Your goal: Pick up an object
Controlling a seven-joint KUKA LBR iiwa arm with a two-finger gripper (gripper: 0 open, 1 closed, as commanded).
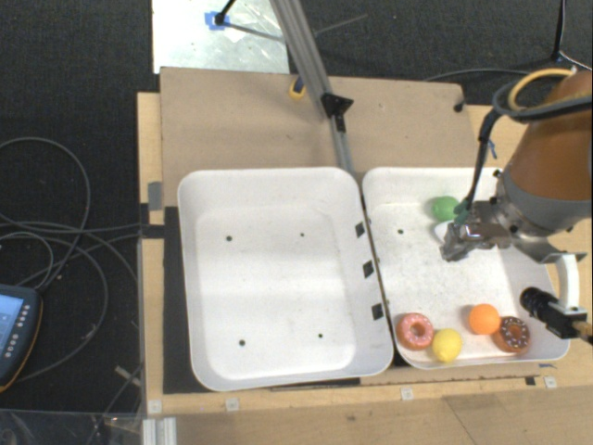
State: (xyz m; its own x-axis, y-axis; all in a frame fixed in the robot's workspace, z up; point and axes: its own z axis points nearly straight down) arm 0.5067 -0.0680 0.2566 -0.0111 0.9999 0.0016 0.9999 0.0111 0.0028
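We should drop our tool (457,245), whose state we cannot tell, squarely over the green ball (445,208) just behind it.

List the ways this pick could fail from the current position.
1. The gripper sits just below the small green ball, not over it, so a straight descent could meet bare bin floor.
2. The ball is round and may roll away if nudged.
3. The pink frosted doughnut, yellow lemon, orange fruit and brown doughnut crowd the right white bin's near edge, inviting a muddled grasp.
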